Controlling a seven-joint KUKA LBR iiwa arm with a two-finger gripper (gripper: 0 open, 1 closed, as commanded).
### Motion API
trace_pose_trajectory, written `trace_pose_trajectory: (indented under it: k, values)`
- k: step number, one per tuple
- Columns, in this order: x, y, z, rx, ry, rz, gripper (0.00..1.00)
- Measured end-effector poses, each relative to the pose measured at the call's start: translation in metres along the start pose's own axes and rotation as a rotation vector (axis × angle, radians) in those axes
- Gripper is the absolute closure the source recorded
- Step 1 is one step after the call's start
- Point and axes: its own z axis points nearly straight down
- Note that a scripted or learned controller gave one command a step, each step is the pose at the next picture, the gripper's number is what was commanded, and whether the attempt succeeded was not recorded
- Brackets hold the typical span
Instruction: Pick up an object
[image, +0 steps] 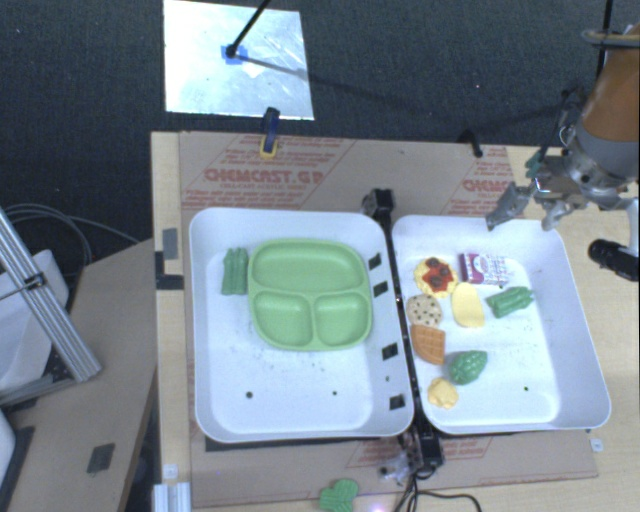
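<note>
Single fixed camera, mounted high above the bench (300, 160), looks down at a slant and takes in both white bins side by side, left bin (215, 330) and right bin (560, 370). It stands far enough back to frame the whole bench top, dark floor (80, 100) beyond the far edge and a second tan surface (90, 330) at the left; the arm (610, 110) comes in at the upper right corner. Bench edges run slightly skewed to the frame, so the view is tilted, not straight overhead.
</note>
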Motion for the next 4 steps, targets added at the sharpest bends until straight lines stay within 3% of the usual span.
trace_pose_trajectory:
  k: [1, 2, 3, 4]
  values:
    - [0.03, -0.07, 0.072, 0.011, 0.004, 0.002, 0.0]
    - [0.044, -0.144, 0.096, 0.01, 0.003, 0.003, 0.0]
    - [0.053, -0.141, 0.171, 0.001, 0.006, 0.003, 0.0]
    - [0.087, -0.151, 0.014, -0.012, 0.001, -0.005, 0.0]
